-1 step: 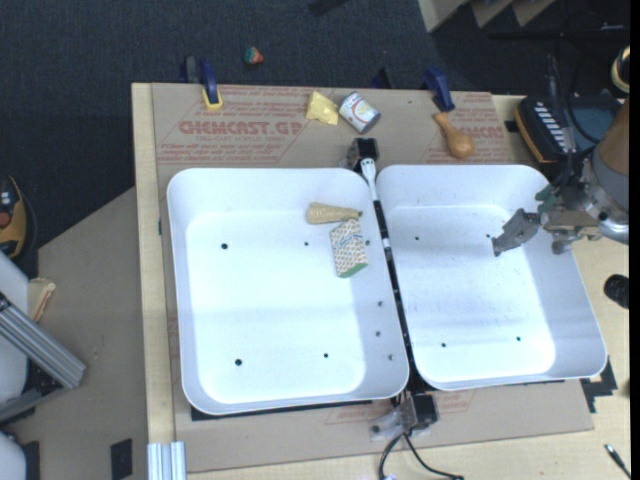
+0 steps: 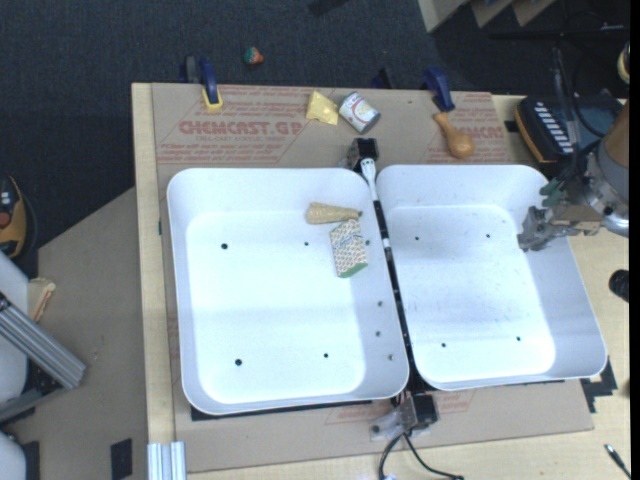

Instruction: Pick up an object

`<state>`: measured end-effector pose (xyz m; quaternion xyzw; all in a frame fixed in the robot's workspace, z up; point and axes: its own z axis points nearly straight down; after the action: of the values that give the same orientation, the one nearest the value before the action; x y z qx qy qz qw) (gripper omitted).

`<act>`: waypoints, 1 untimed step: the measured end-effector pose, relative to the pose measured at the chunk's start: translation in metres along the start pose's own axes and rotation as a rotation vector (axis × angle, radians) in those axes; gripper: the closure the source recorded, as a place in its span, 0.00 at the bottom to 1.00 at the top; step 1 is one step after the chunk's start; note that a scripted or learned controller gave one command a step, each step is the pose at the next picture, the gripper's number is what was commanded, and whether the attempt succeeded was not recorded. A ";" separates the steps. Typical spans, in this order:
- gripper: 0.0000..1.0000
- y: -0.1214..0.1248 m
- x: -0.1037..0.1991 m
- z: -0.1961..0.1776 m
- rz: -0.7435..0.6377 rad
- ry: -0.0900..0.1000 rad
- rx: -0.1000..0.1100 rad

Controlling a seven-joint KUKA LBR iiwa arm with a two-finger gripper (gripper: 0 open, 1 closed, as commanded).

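Left bin (image 2: 200, 268) has your targets: patterned packet (image 2: 348, 247) touching a tan cone-shaped piece (image 2: 330, 213), upper right. Gripper (image 2: 537, 230) sits over right bin's (image 2: 560, 328) right wall; opening unreadable, nothing visibly held.

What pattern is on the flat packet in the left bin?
Green-and-white checked packet, seen in the camera view.

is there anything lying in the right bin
No. The right bin shows bare white floor, while the cone and patterned packet lie in the left bin, and the gripper sits at the right bin's far edge.
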<state>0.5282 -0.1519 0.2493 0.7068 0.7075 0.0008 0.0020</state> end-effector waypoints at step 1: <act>1.00 -0.002 0.009 -0.297 -0.001 -0.004 -0.018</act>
<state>0.5247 -0.1420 0.5460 0.7062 0.7079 0.0058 0.0100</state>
